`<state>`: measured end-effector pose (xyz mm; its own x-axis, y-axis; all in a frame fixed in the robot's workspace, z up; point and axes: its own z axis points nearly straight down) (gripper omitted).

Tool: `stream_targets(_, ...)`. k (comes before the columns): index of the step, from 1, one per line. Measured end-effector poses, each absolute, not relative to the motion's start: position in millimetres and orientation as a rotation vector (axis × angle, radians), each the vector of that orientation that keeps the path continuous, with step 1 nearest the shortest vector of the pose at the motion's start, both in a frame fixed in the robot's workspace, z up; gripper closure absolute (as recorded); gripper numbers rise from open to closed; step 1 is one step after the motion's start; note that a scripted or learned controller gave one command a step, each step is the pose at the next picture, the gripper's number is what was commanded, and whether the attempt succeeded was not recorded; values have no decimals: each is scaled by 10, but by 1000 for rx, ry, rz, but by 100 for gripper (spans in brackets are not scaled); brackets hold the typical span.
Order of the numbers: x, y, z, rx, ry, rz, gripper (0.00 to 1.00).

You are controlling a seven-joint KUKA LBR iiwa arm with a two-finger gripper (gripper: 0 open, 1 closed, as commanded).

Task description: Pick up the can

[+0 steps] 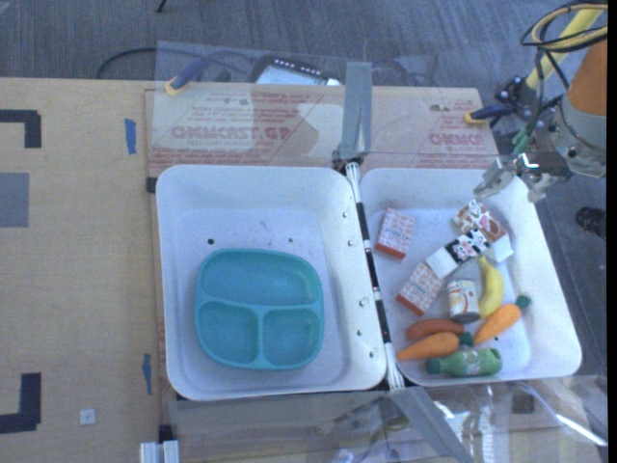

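The gripper (512, 177), fingers spread and holding nothing, hangs over the far right corner of the right bin (557, 287), well apart from the can (462, 298) standing just beside the banana (492, 288), likely staged for a descent.

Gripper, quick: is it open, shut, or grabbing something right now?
Gripper: open, holding nothing, above the far right corner of the right bin; the can lies untouched in the bin.
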<state>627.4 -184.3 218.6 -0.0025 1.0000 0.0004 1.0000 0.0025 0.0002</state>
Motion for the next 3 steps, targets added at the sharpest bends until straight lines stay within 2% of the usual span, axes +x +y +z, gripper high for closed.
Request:
stream_targets(1,6366,-1823,986,-2350,-2097,-6,0)
stream_targets(2,6688,-1552,877,-2405,-2032,-5,0)
stream_targets(3,6706,-1539,999,-2404,-2040,-7,100)
